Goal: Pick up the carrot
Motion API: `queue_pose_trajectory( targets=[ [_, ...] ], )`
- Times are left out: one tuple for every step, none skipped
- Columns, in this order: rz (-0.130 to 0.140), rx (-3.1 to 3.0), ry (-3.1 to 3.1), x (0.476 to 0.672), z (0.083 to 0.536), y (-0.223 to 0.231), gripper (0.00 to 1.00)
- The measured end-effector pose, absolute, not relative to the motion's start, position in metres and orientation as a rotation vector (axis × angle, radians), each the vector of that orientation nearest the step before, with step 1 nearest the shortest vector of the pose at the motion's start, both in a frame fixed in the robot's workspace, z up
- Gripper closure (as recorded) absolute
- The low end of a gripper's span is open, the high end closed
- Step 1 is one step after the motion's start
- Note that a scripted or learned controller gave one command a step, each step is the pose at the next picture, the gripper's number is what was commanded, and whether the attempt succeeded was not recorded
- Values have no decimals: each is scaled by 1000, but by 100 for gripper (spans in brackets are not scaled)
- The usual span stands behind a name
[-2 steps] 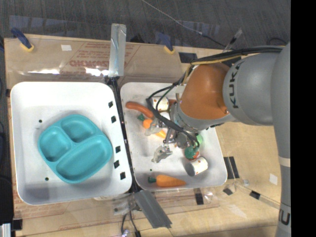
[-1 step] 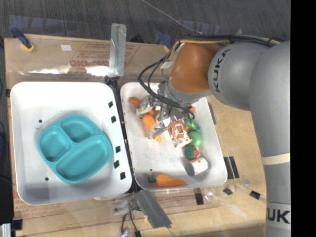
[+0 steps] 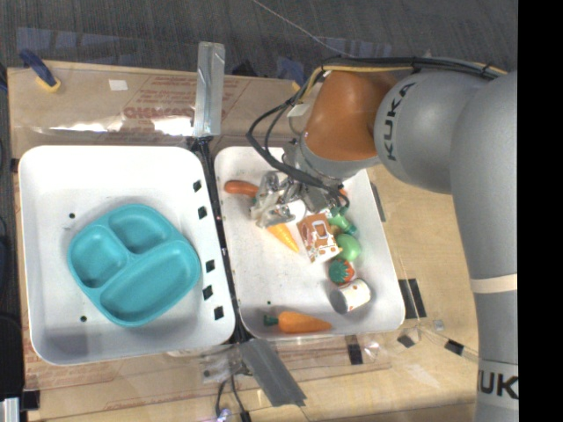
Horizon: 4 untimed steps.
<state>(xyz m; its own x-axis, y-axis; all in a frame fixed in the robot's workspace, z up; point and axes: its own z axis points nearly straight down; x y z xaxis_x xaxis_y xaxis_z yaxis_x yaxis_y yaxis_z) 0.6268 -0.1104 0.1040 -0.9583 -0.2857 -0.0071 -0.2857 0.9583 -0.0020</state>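
Worktop, two white bins side by side.

Left bin point(image 3: 53, 174): one teal divided plate point(image 3: 132, 262), set mid-bin, nothing on it.

Right bin point(image 3: 242, 262): toy foods, mostly crowded toward the far and right side.
- Carrot point(image 3: 299, 323): orange with a green top, lying flat along the near wall, well apart from the clutter. I judge that an easy approach, though the wall just beside it leaves little room on that side.
- Sausage-like orange piece point(image 3: 239, 187) near the far left corner.
- Orange wedge point(image 3: 283, 234), a small printed carton point(image 3: 318, 238), green pieces point(image 3: 348, 248), a white cup point(image 3: 351, 297) on its side.

Gripper point(image 3: 274, 202): low over the far clutter, away from the carrot; whether the fingers are apart or together I cannot tell from here, as the metal parts blur into the toys. Nothing visibly held.

Arm point(image 3: 440, 121): reaching in from the right.
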Motion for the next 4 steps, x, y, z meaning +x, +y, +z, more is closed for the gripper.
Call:
queue_pose_trajectory(
  targets=[
    [-3, -268, 3124, 509, 195, -86, 100],
    [-11, -656, 3060, 505, 402, -92, 100],
    [-7, -767, 3041, 531, 461, -124, 100],
    [-1, -666, 3072, 488, 383, -185, 100]
  ],
)
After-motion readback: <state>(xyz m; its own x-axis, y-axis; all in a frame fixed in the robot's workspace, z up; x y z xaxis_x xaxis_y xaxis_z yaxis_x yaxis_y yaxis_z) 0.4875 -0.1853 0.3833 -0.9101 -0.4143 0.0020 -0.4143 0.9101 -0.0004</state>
